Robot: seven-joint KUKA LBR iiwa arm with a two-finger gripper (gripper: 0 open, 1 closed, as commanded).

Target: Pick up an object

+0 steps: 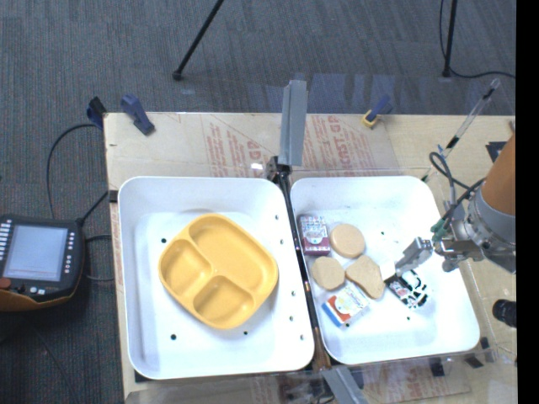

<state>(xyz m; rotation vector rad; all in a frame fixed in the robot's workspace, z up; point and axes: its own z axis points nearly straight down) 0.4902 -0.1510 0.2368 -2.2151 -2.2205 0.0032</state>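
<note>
Over the right-hand shallow white bin (pixel 370 194) now, the grey arm (pixel 497 217) reaches in from the right, its gripper (pixel 410 263) low above the bin floor. Whether the jaws are apart or together, I cannot tell from this slant.

Just beside the gripper, a small black-and-white patterned object (pixel 412 291) lies on the bin floor, close below the tip, though contact is unclear. To its left the cluster is tight: three tan rounded biscuit-like pieces (pixel 347 241) near one another, two of them touching; a small dark red printed packet (pixel 313 233) up against the bin's left wall; and a white packet with a red-orange patch (pixel 344 306) tucked under the lowest tan piece.

The left-hand white bin (pixel 143 225) holds a yellow plastic divided tray (pixel 218 269), well apart from the action. A grey upright post (pixel 293 124) stands at the seam between the bins on the wooden bench (pixel 194 146), and a handheld control pendant (pixel 38 259) sits off on the carpet to the left.
</note>
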